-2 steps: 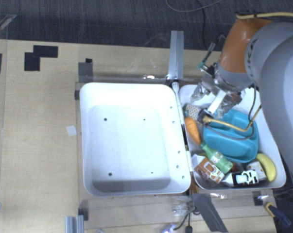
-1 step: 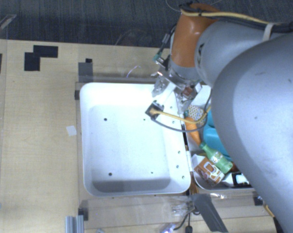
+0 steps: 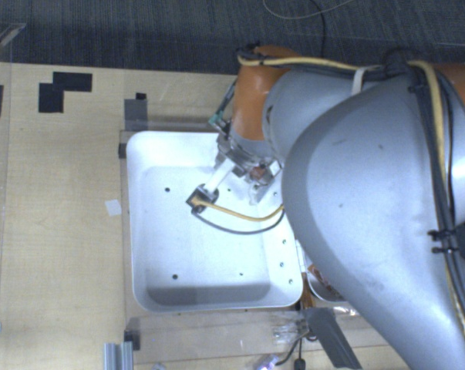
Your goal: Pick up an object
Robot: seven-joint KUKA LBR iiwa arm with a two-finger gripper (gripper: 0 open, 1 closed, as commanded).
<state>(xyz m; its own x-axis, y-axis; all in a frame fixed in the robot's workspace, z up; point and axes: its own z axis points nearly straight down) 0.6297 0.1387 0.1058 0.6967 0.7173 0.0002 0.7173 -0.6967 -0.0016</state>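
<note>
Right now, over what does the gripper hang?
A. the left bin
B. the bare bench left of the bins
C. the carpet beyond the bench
A: the gripper shows against the white floor of the left bin, inside its rim and near its far right corner.

White bin (image 3: 187, 262) on wooden bench (image 3: 56, 206)
</note>
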